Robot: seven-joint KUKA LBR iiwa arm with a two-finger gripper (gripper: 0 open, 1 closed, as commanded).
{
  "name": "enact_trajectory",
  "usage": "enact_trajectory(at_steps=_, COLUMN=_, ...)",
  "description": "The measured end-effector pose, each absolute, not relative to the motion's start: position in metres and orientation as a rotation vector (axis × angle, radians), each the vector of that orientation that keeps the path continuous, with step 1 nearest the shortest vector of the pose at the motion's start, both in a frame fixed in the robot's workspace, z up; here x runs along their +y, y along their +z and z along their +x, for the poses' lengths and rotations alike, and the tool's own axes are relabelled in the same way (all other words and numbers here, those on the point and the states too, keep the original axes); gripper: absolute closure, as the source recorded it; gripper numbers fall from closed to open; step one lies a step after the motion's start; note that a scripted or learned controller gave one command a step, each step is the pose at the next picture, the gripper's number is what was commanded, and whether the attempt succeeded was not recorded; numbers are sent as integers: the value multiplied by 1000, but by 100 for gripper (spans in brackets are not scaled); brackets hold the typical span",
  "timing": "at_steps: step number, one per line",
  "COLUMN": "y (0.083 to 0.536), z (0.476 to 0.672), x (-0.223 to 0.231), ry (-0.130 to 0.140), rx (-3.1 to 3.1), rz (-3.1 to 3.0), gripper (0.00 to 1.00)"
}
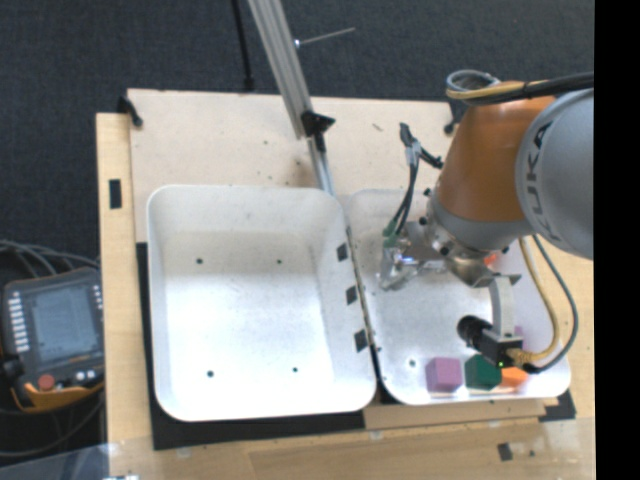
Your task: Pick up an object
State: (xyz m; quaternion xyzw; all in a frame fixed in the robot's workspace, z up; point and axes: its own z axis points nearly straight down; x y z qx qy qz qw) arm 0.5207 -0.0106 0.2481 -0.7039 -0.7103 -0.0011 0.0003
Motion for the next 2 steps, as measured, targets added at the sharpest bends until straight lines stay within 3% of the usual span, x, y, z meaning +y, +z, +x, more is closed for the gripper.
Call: enact_trajectory(at_steps=2, y=245, z=518, x=86, ry=-2, rx=-2230, rz=-2212, gripper=100)
